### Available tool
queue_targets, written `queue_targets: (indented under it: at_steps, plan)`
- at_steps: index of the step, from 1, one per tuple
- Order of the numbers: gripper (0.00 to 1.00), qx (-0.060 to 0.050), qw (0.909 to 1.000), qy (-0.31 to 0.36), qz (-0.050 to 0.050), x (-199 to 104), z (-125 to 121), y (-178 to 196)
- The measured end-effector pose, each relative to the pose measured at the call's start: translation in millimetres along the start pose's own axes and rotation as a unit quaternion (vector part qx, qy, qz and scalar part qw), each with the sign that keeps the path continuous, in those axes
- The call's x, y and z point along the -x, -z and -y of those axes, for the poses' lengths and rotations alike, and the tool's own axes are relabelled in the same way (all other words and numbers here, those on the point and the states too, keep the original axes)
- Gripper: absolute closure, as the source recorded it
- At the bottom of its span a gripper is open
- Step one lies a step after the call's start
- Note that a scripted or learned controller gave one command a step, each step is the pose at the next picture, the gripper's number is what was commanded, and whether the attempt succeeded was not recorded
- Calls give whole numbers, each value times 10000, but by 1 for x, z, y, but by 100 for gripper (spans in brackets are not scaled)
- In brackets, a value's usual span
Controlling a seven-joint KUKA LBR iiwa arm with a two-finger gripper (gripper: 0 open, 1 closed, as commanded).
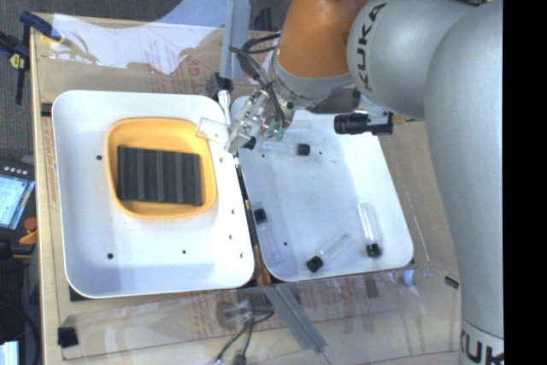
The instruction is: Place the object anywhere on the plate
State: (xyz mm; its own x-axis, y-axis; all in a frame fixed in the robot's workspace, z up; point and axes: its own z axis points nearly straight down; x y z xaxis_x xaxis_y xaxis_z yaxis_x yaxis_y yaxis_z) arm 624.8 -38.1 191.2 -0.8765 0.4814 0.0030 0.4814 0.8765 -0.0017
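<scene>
Robot arm (402, 55) leans over two white bins on a workbench.

The gripper (242, 131) hangs above the seam between the bins, at the top right corner of the yellow plate (128, 137) (which holds a dark ridged insert (161, 175)) in the left bin (85, 252). A small pale object (208, 129) sits at its tip; whether the jaws clasp it cannot be told. Clear vials (367, 222) with black caps lie scattered in the right bin (295, 209).

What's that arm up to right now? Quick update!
Gripper at the plate's upper right corner. Small clear piece at its tip, grip unconfirmed. Vials in right bin.
</scene>
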Motion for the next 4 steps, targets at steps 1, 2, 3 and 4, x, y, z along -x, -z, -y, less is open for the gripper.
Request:
queue_targets:
  at_steps: [1,2,3,4]
  plan:
    - [0,-1,10000,-1,2,0,0,0]
    - [0,10,9999,-138,27,18,0,2]
    - [0,9,9999,-142,27,18,1,2]
    - [0,9,9999,-142,28,18,1,2]
